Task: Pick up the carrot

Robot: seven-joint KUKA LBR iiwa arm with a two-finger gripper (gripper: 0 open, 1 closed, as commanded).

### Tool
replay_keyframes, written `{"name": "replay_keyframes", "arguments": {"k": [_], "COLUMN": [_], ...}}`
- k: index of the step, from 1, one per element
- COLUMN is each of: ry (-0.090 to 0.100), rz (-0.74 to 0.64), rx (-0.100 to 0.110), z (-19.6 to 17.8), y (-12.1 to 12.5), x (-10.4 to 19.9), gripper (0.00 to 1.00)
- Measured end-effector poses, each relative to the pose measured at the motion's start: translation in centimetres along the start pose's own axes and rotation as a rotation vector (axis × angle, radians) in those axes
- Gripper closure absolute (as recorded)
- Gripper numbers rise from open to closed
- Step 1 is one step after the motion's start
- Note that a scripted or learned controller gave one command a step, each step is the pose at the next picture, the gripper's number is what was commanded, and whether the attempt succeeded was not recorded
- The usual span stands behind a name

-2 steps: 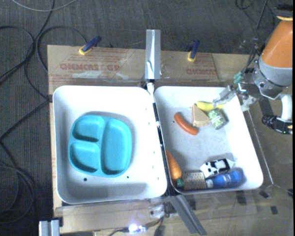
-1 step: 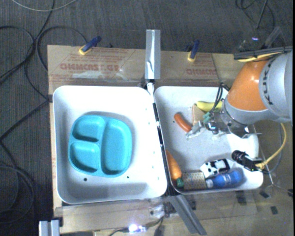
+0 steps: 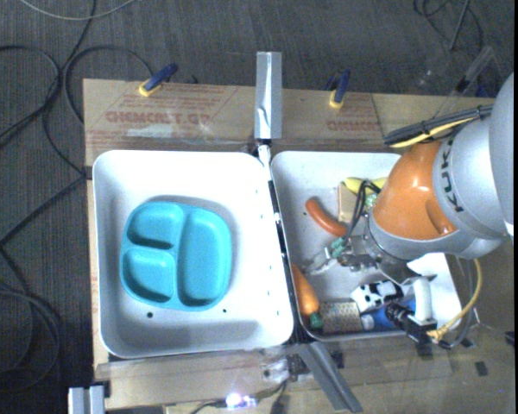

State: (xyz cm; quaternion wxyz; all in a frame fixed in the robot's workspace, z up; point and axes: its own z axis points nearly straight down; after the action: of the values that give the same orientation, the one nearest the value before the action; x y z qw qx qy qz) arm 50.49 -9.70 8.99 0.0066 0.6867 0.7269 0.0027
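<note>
**Arm hanging over the right bin, carrot lying by its left wall**

The gripper (image 3: 345, 253) is hanging low in the middle of the right bin (image 3: 388, 164), and its small metal parts are showing just below the arm's orange band (image 3: 412, 198). Whether it is released or clenched I cannot tell, since the wrist is covering most of it from above. Nothing is showing between its tips.

The carrot (image 3: 305, 293) is lying down and to the left of the gripper, close along the bin's left wall, with its green end pointing toward the near edge. It is sitting apart from the gripper.

Up and left of the gripper, a red-orange sausage-shaped item (image 3: 326, 217) is lying at a slant. Behind it, a tan and yellow object (image 3: 352, 195) is partly tucked under the arm. Near the bin's front edge, a grey-brown mesh-like block (image 3: 340, 316) is resting just beside the carrot's green end, and a black-and-white piece (image 3: 373, 295) and a blue item (image 3: 382, 320) are lying to its right.

In the left bin (image 3: 112, 257), a blue divided plate (image 3: 179, 254) is sitting flat.
</note>
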Motion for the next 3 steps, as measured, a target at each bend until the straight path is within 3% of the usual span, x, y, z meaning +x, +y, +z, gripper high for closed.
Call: {"name": "replay_keyframes", "arguments": {"k": [1,2,3], "ry": [0.002,0.001,0.0], "rz": [-0.001,0.215,0.216], "rx": [-0.001,0.016,0.016], "z": [-0.9,-9.2,-9.2], "y": [0.1,8.9,8.9], "x": [0.1,0.1,0.0], "gripper": [1.0,1.0,0.0]}}
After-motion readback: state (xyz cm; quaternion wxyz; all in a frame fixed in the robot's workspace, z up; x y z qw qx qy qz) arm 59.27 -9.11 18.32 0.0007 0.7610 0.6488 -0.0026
